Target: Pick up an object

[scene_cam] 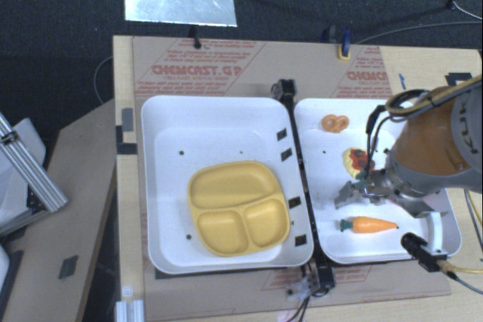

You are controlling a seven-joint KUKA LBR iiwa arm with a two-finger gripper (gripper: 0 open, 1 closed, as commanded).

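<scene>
1. Arm (438, 139) reaches in from the right, over the right bin (317, 162), wrist low above the bin floor.
2. Gripper (355, 192) sits near the bin's middle, just above the toy carrot (370, 224). Jaws: can't tell if open or closed, metal parts blur together. Nothing visibly held.
3. Carrot lies flat along the bin's near edge, green tip toward the divider between bins. Likely the pick target since it's closest to the gripper, but that's a guess.
4. Other candidates in the right bin: pretzel (334, 122) near the far edge by the divider; a small yellow-red item (355, 159) mid-bin, partly hidden by the arm, can't ID it.
5. Left bin (162, 162) holds a yellow divided tray (238, 206), flat, roughly centred toward the near side. Too wide and flat for an easy pinch, prob. not the target.
6. Stage, judged: approach/pre-grasp; pick not yet done.
</scene>
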